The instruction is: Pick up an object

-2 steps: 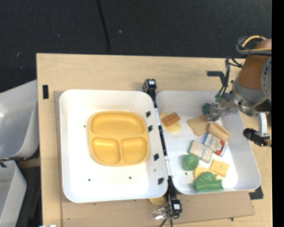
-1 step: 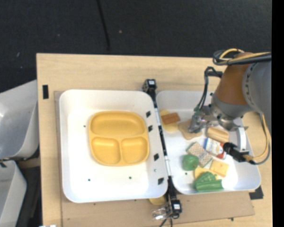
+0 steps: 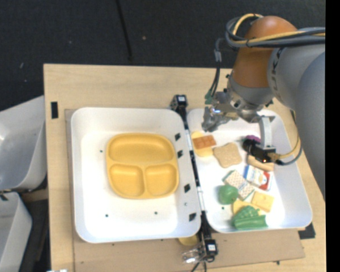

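Note:
My gripper (image 3: 211,119) hangs over the back left corner of the right bin (image 3: 294,208), just above an orange-topped toast piece (image 3: 204,144). Beside that toast lies a tan bread slice (image 3: 227,154). Further forward sit a checkered cracker (image 3: 238,183), a green pepper-like toy (image 3: 227,194), a yellow cheese block (image 3: 261,200), a green leafy toy (image 3: 249,219) and a red and white packet (image 3: 257,176). A dark purple item (image 3: 252,143) lies near the arm's cable. Nothing shows between the fingers.
The left bin (image 3: 85,208) holds a yellow divided plate (image 3: 141,164). A black-clipped divider (image 3: 190,169) runs between the two bins. The arm's grey body and orange band (image 3: 260,50) loom over the right bin's back right. Wooden bench edge (image 3: 56,95) surrounds the bins.

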`<state>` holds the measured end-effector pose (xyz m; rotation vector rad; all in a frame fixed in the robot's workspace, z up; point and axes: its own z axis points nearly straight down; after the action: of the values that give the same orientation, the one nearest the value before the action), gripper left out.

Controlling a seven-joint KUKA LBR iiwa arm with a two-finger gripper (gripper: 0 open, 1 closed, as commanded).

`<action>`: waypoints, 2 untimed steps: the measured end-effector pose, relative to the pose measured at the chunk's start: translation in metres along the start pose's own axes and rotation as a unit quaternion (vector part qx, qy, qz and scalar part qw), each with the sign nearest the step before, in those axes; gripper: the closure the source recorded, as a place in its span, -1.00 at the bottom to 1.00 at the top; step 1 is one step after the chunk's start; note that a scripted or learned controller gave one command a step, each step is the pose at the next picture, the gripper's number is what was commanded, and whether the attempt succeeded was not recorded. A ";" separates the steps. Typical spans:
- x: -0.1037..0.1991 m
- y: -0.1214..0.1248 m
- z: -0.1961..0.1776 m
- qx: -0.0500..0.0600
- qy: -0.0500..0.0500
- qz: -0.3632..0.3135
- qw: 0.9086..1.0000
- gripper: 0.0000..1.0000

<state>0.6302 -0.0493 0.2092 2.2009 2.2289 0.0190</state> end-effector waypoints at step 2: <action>0.086 -0.029 -0.022 0.008 -0.002 0.006 1.000 1.00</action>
<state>0.5993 0.0363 0.2310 2.2211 2.2204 -0.0029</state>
